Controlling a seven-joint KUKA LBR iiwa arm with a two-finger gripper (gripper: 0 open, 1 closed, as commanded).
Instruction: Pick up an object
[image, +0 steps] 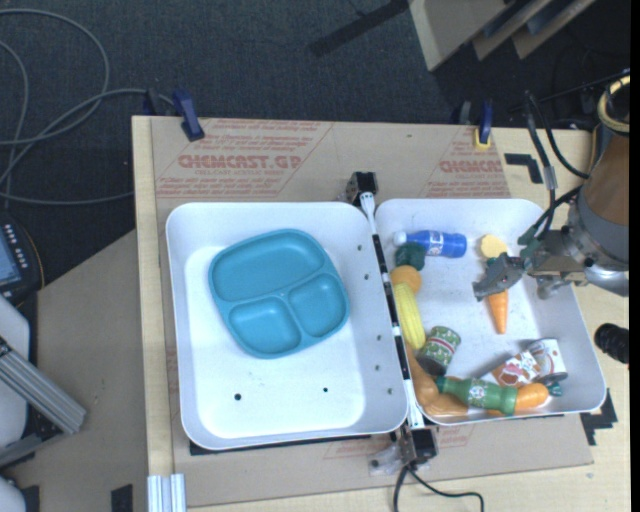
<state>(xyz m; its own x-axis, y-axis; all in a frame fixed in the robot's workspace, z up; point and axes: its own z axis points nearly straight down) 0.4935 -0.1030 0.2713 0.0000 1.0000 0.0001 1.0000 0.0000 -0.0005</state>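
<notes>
The pincer (497, 277) hovers in the right bin (575, 330), fingers spread, gripping nothing; the toy carrot (498, 312) lies just beneath it; a blue plate (277, 292) sits in the left bin (200, 380).

carrot (498, 311) | orange, tapered, toy-like | lying upright in view, narrow tip pointing toward the near edge | sitting in the right bin (570, 345), mid-right | gripper (497, 277) hovering at its upper end

glossy blue plastic plate (278, 304), smooth white bins (190, 300)
</notes>
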